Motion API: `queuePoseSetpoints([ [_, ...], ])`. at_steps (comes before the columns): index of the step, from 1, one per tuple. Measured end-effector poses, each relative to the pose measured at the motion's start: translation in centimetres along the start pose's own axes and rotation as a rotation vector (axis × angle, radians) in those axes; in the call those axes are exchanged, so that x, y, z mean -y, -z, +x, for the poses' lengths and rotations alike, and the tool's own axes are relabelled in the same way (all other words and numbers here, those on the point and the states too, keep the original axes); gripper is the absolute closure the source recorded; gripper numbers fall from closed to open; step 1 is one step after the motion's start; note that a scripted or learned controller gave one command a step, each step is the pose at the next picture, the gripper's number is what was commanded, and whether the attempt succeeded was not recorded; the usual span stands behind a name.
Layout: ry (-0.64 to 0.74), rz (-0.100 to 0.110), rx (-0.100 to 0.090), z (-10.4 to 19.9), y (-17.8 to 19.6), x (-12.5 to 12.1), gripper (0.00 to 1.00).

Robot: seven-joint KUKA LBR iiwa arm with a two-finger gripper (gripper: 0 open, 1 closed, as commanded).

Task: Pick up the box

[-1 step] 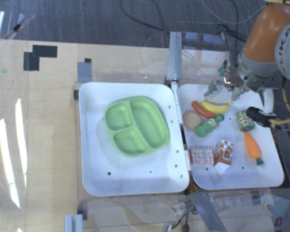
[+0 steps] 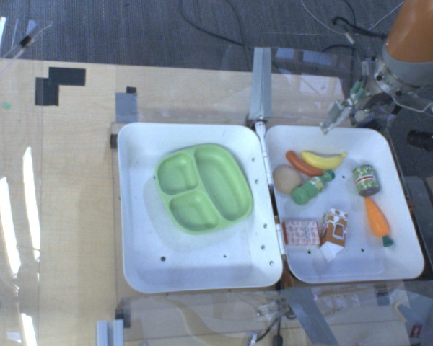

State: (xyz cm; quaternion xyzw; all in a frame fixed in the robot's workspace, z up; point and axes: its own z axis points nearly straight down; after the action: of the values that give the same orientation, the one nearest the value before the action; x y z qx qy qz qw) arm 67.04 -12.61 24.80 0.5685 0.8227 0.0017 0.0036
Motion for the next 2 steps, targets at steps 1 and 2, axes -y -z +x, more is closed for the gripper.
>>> queuePoseSetpoints([
  [1,0.069,0.003,-0.003,8.6,-6.2,4.8,0.00],
  [2,0.074,-0.004,0.001,8.0,-15.7,11.2,0.00],
])
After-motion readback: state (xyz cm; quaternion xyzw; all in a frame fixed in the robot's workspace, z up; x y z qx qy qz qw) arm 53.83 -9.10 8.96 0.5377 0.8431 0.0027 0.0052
